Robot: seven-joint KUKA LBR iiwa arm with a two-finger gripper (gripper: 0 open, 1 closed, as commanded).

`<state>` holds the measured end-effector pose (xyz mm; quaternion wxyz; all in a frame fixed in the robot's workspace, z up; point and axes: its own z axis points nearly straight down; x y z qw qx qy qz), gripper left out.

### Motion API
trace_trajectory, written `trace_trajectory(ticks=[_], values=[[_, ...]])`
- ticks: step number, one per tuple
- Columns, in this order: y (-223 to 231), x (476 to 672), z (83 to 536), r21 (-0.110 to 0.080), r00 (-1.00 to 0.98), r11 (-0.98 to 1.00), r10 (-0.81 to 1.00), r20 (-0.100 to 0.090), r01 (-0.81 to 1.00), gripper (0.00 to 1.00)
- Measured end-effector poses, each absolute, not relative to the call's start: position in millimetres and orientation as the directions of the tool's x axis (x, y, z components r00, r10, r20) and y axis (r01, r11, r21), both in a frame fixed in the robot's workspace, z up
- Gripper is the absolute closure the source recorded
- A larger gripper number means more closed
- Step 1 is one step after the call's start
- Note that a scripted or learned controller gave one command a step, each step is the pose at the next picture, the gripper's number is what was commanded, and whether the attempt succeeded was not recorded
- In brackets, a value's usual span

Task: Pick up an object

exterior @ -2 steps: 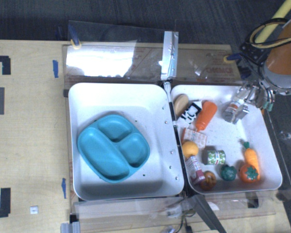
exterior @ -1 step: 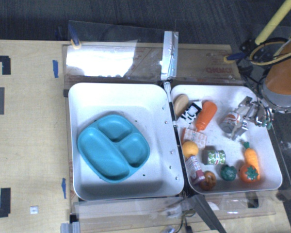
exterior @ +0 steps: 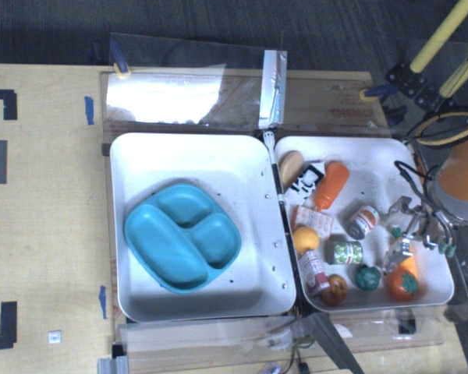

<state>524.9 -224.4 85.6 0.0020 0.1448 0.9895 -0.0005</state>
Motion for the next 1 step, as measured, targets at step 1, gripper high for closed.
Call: trace_trajectory(ticks=[1], values=[[-208.4,655.8,86.0,-0.001,-0.977,0.977,0.214,0.0,0.214,0.0]])
